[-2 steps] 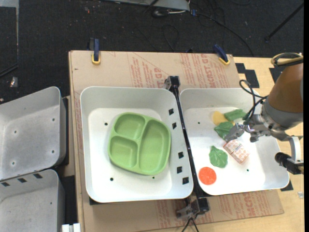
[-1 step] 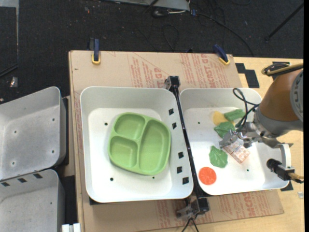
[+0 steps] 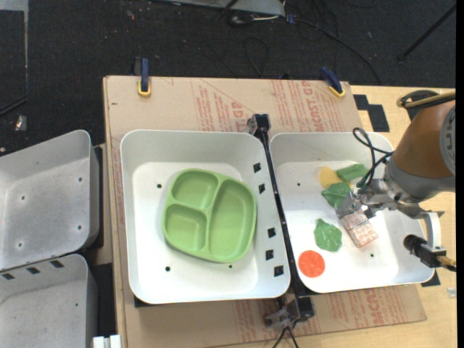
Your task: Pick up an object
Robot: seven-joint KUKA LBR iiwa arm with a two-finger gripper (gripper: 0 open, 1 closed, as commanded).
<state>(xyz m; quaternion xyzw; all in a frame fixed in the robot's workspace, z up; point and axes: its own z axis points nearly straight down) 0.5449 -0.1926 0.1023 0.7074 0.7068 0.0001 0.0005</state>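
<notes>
The right bin point(image 3: 406, 267) holds several small items. A pink speckled block point(image 3: 361, 232) lies near its middle, and my gripper point(image 3: 356, 209) hangs just above the block's upper end, reaching in from the right. Whether it touches the block I cannot tell. A dark green leaf-like piece point(image 3: 336, 193) lies just left of the gripper. Another green piece point(image 3: 328, 235) sits left of the block. An orange-red disc point(image 3: 312, 263) lies toward the front. A yellow item point(image 3: 330, 175) and a green item point(image 3: 351, 171) sit at the back.
The left bin point(image 3: 141, 267) bears a light green divided plate point(image 3: 210, 214). A black divider point(image 3: 274, 209) runs between the bins. The grey and orange arm point(image 3: 428, 158) covers the right bin's far right side. White trays point(image 3: 43, 194) lie off the bench at left.
</notes>
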